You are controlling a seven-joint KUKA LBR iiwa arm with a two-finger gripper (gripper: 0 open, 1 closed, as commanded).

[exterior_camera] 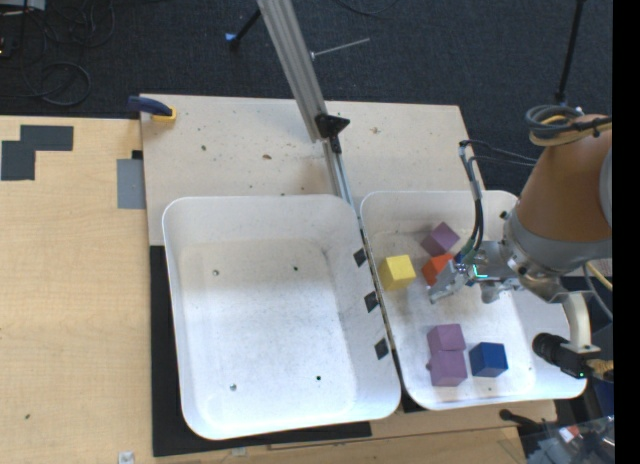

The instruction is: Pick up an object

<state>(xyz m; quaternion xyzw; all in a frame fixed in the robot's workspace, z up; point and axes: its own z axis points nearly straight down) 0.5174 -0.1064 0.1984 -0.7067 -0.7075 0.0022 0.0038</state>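
Observation:
The right bin [500,392] holds a yellow cube [397,270], an orange block [436,269], a purple block [440,240] behind it, two purple cubes [447,354] stacked close together near the front, and a blue cube [488,358]. My gripper [455,280] hangs low over the middle of this bin, right beside the orange block and just right of the yellow cube. Nothing is visibly held between its fingers.
The left bin [190,252] lies beside the right one, with black clips along the shared wall [366,282]. A slanted aluminium bar [295,52] rises behind the bins. The arm's orange band [565,182] looms over the right bin's far side.

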